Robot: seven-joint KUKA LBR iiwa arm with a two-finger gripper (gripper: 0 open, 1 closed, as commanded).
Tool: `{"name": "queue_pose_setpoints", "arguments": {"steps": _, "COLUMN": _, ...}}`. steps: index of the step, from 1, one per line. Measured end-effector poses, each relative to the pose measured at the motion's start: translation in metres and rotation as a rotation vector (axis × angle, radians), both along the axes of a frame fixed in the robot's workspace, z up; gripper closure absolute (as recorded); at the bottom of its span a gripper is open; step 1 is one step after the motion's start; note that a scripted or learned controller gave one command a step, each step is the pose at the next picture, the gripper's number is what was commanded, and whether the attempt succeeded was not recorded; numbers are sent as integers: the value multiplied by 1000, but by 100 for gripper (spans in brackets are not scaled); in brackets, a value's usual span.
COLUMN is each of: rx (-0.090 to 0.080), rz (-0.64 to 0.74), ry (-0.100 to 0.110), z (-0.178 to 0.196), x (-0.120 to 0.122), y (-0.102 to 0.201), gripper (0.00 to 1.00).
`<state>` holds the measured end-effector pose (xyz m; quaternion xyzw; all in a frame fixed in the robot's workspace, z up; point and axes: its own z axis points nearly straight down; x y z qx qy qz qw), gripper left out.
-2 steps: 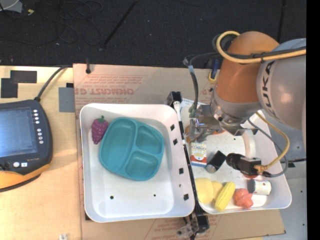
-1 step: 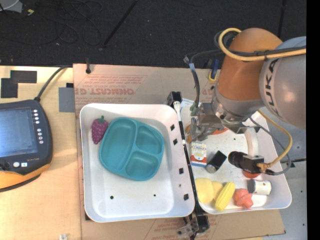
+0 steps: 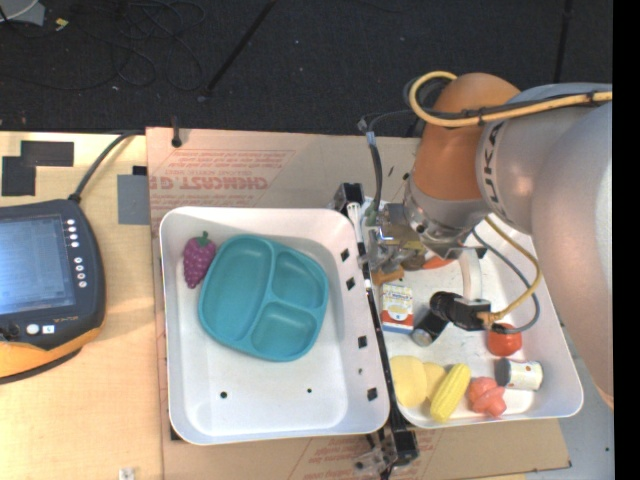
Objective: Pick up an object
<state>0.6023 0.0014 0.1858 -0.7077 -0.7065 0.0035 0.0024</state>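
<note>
Hand (image 3: 395, 258) is down in the far left corner of the right bin (image 3: 560, 403), close to the wall it shares with the left bin (image 3: 185, 408). How far open it is: cannot tell, the wrist covers it. Nothing seen held. Nearest thing is the carton (image 3: 398, 304), white with red and blue print, lying just beside the hand on its near side; touching or apart, can't tell. Rest of the right bin sits nearer the camera, apart from the hand: 1 tomato (image 3: 505, 341) toward the right wall, 1 white tube (image 3: 522, 374) just below it, 1 corn cob (image 3: 450, 390) at the near wall, 1 pale yellow lump (image 3: 410, 375) touching the cob's left side, 1 orange-red piece (image 3: 487, 396) just right of the cob. A small orange bit (image 3: 432, 261) shows under the wrist, too hidden to name. Left bin, well apart from the hand: 1 teal plate (image 3: 265, 296) with three compartments, lying flat, and 1 purple grape bunch (image 3: 198, 258) touching the plate's left rim by the far left corner. Totals: 2 bins, 1 plate, 1 each of the other items. Bins sit on cardboard (image 3: 260, 173) on the counter (image 3: 60, 398); 1 pendant (image 3: 40, 268) lies on the counter left of the bins.
</note>
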Motion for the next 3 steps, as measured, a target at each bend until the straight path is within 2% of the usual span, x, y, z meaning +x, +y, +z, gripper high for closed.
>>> {"name": "queue_pose_setpoints", "arguments": {"steps": 1, "rx": 1, "rz": 2, "ry": -4, "z": 5, "x": 0, "y": 1, "gripper": 0}}
{"name": "queue_pose_setpoints", "arguments": {"steps": 2, "rx": 1, "rz": -1, "ry": -1, "z": 1, "x": -35, "y": -26, "gripper": 0}}
{"name": "queue_pose_setpoints", "arguments": {"steps": 3, "rx": 6, "rz": 6, "ry": 4, "z": 1, "x": -130, "y": 45, "gripper": 0}}
